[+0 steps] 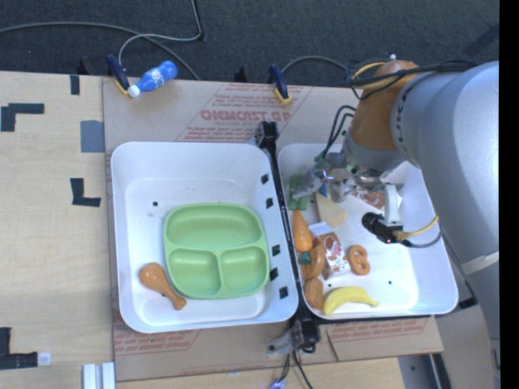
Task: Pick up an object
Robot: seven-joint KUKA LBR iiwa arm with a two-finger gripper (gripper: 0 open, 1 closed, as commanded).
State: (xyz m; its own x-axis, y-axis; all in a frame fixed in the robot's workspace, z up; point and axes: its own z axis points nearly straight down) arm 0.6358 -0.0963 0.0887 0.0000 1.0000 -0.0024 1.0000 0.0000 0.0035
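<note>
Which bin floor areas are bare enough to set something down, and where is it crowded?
Bare floor: the left bin behind the green tray, and the right bin at its near right corner beyond the banana. Crowded: the right bin's left side, where carrot, pretzel and gripper cluster.

Both bins [130,217] were plain white, the left one holding a pale green divided plate [216,249] and a tan-orange toy drumstick [160,284]. In the right bin [430,286] lay a yellow banana [349,300], an orange carrot [302,232], a brown pretzel [358,258] and a red-and-white packet [331,251]. The arm [462,136] was grey with an orange band [375,124]. Brown cardboard [235,112] with red lettering lay under the bins, over a light wood bench [49,233] marked with dark grey shapes. A blue bottle [154,77] with a white cap sat by blue-and-yellow clamps [280,86], against dark grey floor [284,14].
</note>
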